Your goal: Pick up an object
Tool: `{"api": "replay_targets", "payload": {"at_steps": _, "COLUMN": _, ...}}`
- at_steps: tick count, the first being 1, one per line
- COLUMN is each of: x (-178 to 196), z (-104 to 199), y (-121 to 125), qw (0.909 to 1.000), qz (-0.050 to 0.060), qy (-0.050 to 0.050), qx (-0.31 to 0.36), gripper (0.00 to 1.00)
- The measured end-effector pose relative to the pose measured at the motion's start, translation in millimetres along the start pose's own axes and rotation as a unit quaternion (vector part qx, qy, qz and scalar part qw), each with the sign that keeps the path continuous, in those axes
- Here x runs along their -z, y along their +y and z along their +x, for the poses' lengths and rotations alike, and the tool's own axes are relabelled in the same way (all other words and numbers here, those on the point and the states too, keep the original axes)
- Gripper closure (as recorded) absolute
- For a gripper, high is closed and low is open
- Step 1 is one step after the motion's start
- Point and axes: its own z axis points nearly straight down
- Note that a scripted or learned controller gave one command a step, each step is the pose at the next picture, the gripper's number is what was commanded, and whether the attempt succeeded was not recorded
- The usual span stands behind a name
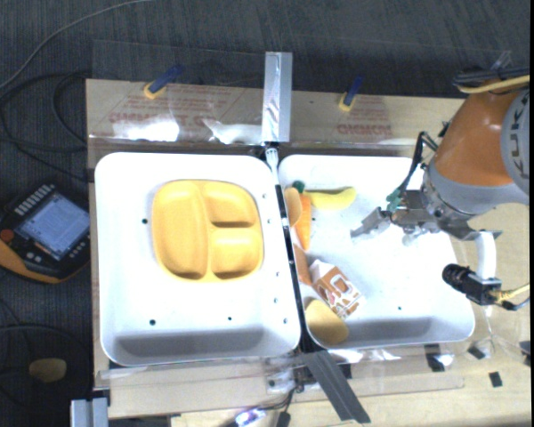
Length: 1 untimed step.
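How far the jaws stand apart I cannot tell; the grey two-finger gripper [380,221] hovers over bare floor in the right-hand shallow white bin [427,327], holding nothing visible. The curved yellow plastic banana [331,198] lies near, toward the divider. Best approach: centre over it and descend squarely.

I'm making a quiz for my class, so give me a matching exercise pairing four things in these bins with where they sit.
1. yellow divided plastic tray
2. yellow banana
3. orange-and-white snack packet
4. grey gripper

A. top of right bin
B. over middle of right bin
C. left bin
D. right bin, near the divider, lower part

Pairs: 1-C, 2-A, 3-D, 4-B
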Motion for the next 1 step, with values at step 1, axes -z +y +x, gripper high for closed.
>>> {"api": "replay_targets", "payload": {"at_steps": 1, "x": -32.0, "z": 39.0, "y": -23.4, "qw": 0.9982, "qz": 0.000, "qy": 0.000, "qx": 0.059, "gripper": 0.00}}
